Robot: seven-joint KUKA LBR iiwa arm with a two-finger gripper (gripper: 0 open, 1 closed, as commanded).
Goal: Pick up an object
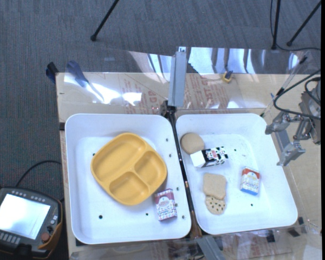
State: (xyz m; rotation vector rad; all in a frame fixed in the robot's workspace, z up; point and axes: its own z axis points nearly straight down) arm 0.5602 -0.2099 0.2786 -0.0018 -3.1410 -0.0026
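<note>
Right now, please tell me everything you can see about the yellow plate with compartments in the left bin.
The yellow tray looks like smooth moulded plastic, a rounded square with a raised rim. Ridges divide it into three sections: one large and two smaller. It lies flat, right side up, turned at a slant, near the middle of the left bin. Nothing lies in its sections. A small red and white carton sits just off its lower right corner; whether they touch, I cannot tell.
</note>
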